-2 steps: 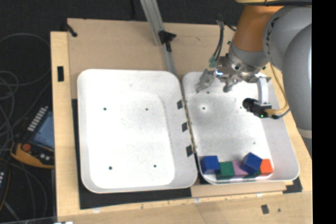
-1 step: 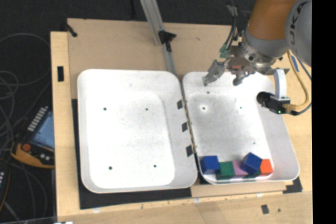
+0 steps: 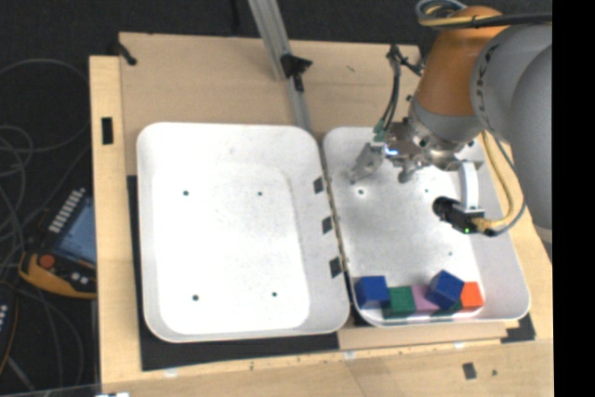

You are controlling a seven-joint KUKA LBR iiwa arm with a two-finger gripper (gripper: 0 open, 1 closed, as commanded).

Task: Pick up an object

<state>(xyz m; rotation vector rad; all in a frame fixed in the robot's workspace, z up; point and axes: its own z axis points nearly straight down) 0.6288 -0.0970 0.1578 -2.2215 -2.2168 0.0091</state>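
Several small blocks lie along the front edge of the right bin [image 3: 400, 228]: a blue block [image 3: 372, 289], a green block [image 3: 401, 300], a pink block [image 3: 425, 300], a second blue block [image 3: 447, 287] and an orange block [image 3: 472, 295]. My gripper [image 3: 384, 170] hangs over the back part of the right bin, well behind the blocks. Its two fingers are spread open with nothing between them.
The left bin [image 3: 232, 228] stands beside the right one, joined by a dark hinge strip. A slanted metal rail [image 3: 270, 14] runs down from the top to the gap between the bins. Cables and a teach pendant [image 3: 60, 242] lie off the bench at left.
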